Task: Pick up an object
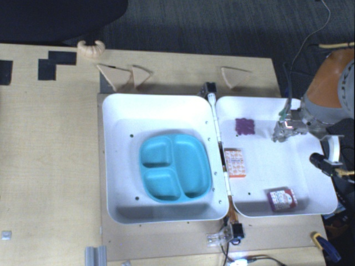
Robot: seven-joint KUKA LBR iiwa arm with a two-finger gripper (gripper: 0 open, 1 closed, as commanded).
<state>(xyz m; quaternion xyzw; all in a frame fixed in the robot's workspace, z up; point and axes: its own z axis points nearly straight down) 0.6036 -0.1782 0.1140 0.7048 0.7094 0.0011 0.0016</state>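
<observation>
Dark red packet [281,199] label unreadable, printed card [234,163], purple square [244,126]

This is a robotics lab or test cell rather than a home or shop. A plain pale wooden table [50,148] carries two shallow white bins [161,115] mounted side by side, with a black clip [209,87] at the seam between them and loose wires [244,254] trailing at the near edge. Folded cardboard wedges [119,75] are fixed behind the bins. A grey industrial arm with an orange band [330,85] reaches in from the right, a thin cable [316,32] hangs over dark carpet [222,21], and black marker squares [47,68] sit on the tabletop.
</observation>
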